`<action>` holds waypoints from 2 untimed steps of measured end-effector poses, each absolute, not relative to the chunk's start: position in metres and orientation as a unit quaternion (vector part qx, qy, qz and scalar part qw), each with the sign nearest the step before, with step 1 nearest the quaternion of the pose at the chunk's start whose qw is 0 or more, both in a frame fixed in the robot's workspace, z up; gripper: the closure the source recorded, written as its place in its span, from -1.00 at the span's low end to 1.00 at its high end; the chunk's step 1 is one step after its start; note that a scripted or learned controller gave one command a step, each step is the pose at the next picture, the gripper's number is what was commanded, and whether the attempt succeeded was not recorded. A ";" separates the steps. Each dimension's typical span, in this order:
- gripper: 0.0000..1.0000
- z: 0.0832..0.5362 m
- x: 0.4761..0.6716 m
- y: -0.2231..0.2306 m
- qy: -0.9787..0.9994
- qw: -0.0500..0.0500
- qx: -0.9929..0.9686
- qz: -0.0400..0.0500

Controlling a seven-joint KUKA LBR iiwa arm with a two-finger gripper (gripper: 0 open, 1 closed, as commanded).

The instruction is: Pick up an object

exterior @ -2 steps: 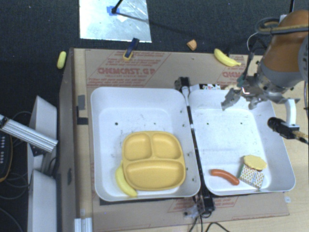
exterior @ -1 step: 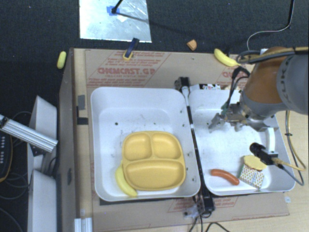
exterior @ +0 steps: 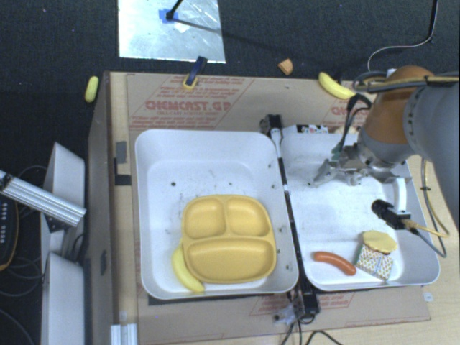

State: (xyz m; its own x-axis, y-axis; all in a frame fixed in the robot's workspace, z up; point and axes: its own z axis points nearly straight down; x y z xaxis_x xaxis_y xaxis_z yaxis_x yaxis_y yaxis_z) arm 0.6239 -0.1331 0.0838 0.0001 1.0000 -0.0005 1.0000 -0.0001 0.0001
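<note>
My gripper (exterior: 333, 180) hangs low over the upper part of the right bin (exterior: 316, 214), fingers spread open with nothing between them. In that bin's front right corner lie an orange-red sausage (exterior: 334, 262) and a small patterned block (exterior: 375, 262) with a yellow round piece (exterior: 379, 241) resting on its top edge. All three are well in front of the gripper and apart from it. The left bin (exterior: 208, 157) holds a yellow divided plate (exterior: 228, 237) and a yellow banana (exterior: 185, 270) tucked against the plate's front left side.
A metal divider (exterior: 282, 185) runs between the two bins. Behind the bins, on the cardboard, lie another banana (exterior: 335, 86) and a blue-and-yellow clip (exterior: 193, 72). A small orange piece (exterior: 286, 66) and a yellow item (exterior: 91, 88) lie on the dark floor.
</note>
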 end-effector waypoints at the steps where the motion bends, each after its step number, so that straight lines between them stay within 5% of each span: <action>1: -1.00 0.097 0.618 -0.137 0.708 0.001 0.707 0.001; 2: -1.00 0.084 0.565 -0.166 0.707 0.000 0.707 0.000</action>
State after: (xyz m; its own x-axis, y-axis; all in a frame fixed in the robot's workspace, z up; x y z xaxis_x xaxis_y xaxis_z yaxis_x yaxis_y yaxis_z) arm 0.5653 -0.1662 0.0841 0.0003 1.0000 -0.0009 1.0000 -0.0003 0.0002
